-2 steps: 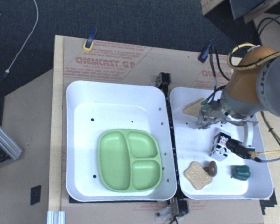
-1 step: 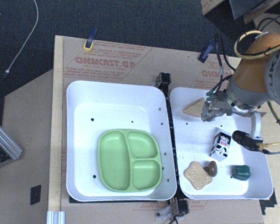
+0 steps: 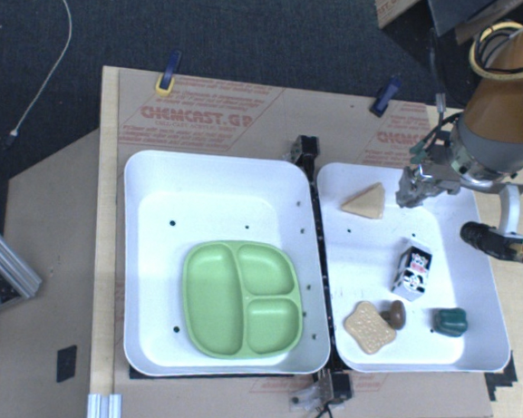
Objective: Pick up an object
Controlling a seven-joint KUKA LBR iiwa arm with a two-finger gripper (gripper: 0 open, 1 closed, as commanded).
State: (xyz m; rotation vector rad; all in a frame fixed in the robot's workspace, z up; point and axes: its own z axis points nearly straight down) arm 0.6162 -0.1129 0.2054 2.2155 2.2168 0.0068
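- Over the far end of the right bin (image 3: 486, 296), the gripper (image 3: 415, 191) hangs just beside a tan wedge (image 3: 364, 202) — whether it is open or closed I cannot tell, and nothing shows held in it.
- That wedge lies flat near the bin's far left corner, well apart from the other pieces, and looks the likeliest pick.
- It seems light, stiff and dry like a toy slice of bread; I would take it across its two straight sides, near the middle, where the width is modest.
- Nearer the camera lie a black-and-white carton (image 3: 413, 270), a round cracker (image 3: 369, 328) touching a small brown lump (image 3: 396, 315), and a dark green piece (image 3: 451, 322).
- Across the divider, the left bin (image 3: 154, 194) bears a green divided plate (image 3: 240, 298) — broad, shallow, awkward to pinch.
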